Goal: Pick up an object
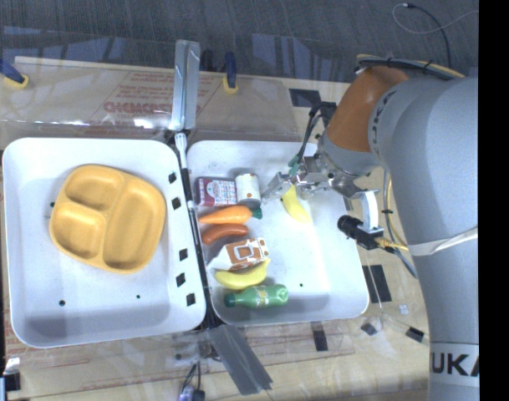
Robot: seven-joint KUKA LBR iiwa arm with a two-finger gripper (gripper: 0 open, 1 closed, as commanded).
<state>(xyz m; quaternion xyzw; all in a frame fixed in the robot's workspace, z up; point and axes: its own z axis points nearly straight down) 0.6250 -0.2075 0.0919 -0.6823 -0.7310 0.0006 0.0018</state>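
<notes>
Left bin: yellow divided plate, well left of gripper | Right bin: red carton, carrot, green bottle, left of and below gripper | Yellow object: just below gripper | Gripper: finger state cannot be determined.

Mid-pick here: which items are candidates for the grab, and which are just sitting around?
In play: pincer; yellow piece beside it; carrot; sausage; banana; green bottle; red packet; can; toy truck.

Lying about: yellow divided plate; left bin.
</notes>
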